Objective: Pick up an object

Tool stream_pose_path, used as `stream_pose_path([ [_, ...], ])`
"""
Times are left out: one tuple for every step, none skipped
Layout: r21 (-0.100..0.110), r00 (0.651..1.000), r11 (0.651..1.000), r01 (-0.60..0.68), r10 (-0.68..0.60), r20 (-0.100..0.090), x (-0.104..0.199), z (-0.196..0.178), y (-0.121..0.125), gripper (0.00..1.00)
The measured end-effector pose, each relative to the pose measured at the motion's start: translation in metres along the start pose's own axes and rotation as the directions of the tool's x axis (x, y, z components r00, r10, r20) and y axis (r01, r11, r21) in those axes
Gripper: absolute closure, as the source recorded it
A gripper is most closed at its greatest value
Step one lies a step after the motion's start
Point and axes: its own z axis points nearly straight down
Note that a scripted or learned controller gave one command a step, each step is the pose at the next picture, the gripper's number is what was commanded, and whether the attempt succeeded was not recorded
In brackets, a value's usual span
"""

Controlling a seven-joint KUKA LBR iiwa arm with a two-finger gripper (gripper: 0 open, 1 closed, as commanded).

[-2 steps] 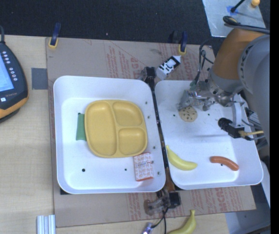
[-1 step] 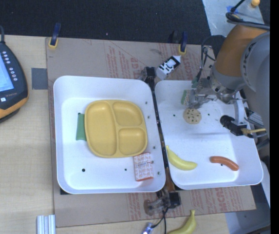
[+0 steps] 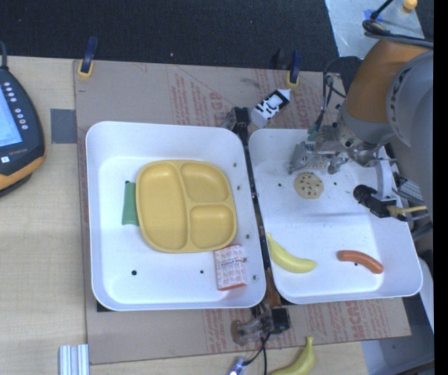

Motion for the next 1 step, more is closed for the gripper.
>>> stream_pose_path([
  [0.0,1.0,1.0,0.0,0.0,-0.001,-0.0031,0.0124,0.0065,0.0],
])
